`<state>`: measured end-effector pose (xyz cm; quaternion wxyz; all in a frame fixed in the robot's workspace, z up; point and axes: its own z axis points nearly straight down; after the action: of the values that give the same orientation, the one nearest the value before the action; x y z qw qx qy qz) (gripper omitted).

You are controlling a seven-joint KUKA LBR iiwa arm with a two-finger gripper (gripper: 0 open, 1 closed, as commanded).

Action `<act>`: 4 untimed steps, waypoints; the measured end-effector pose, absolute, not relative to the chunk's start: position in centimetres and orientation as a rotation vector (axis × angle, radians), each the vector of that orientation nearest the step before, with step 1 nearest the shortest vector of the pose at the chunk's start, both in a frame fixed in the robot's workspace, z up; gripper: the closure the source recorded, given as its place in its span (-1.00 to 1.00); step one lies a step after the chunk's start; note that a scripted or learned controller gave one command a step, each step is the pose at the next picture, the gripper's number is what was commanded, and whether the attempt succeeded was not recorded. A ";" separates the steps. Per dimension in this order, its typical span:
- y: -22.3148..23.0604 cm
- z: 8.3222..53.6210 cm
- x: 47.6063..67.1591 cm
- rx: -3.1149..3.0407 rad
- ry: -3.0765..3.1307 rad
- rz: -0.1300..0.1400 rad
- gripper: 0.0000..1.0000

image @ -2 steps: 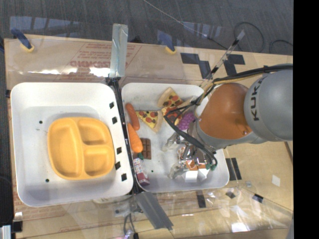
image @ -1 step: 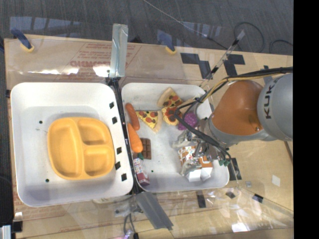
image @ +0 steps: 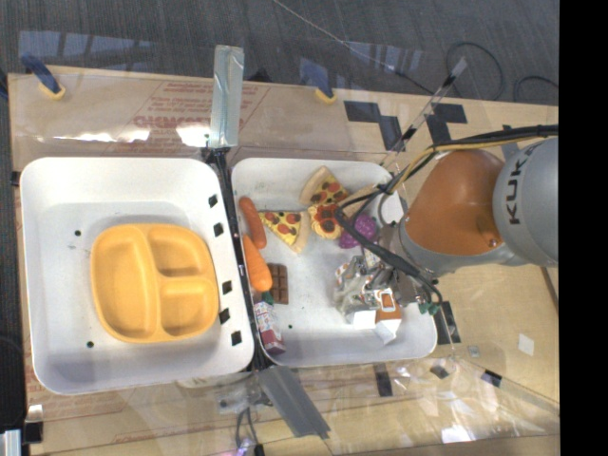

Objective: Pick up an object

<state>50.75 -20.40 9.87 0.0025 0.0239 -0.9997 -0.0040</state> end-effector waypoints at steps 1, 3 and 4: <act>-19.2 25.5 48.2 0.075 -3.146 0.004 1.00; -20.4 10.0 48.3 0.649 -3.066 -0.011 1.00; -17.5 26.2 53.0 0.656 -3.076 0.003 1.00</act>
<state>53.00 -17.47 26.16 -0.0018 0.2087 -0.9780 0.0009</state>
